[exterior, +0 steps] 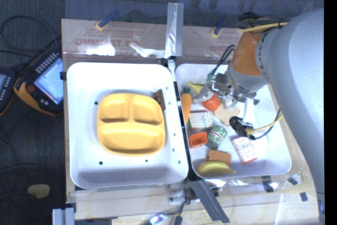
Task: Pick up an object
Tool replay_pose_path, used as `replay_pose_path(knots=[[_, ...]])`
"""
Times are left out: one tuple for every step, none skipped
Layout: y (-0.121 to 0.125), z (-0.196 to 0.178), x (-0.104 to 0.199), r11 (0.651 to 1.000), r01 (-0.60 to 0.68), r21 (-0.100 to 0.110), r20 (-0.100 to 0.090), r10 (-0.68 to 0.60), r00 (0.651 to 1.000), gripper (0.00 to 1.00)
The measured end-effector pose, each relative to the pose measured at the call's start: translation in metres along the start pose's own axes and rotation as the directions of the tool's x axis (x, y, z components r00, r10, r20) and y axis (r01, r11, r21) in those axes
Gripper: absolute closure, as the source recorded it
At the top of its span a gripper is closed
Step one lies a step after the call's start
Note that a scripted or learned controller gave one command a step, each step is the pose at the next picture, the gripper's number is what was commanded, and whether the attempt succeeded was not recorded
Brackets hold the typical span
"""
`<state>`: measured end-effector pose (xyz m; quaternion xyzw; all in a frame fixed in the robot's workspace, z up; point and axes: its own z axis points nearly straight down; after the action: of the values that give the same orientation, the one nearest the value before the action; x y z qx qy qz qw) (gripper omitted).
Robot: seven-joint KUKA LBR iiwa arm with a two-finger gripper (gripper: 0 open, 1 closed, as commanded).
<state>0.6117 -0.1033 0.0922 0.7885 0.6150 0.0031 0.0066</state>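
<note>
Arm (295, 60): grey, orange band above the wrist, reaching over the right bin so the gripper hangs above the crowded toys — a stance for picking.
Worktop (121, 34): carries two white bins side by side.
Left bin (79, 76): well apart from the gripper, on its far side; it holds a yellow divided tray (130, 124), probably a drop spot.
Right bin (276, 158): directly under the gripper; its wall pens the small things together.
Gripper (231, 93): low over the upper middle of the pile; I cannot tell whether it is spread or pressed together, nor that it pinches anything.
Orange piece (211, 103): just beside the gripper — the likeliest target.
Carrot (186, 105): near, toward the divider.
Green can (216, 136): near, below the gripper.
Small bottle (245, 149): farther below.
Banana (216, 168): well apart, against the bin's near wall.
</note>
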Motion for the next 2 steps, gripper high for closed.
replay_pose_path(knots=[[-0.001,-0.009,-0.002,1.000,0.000,0.006,0.004,0.000,1.000,1.00],[-0.033,-0.173,-0.007,0.990,0.143,0.015,-0.003,-0.143,0.990,1.00]])
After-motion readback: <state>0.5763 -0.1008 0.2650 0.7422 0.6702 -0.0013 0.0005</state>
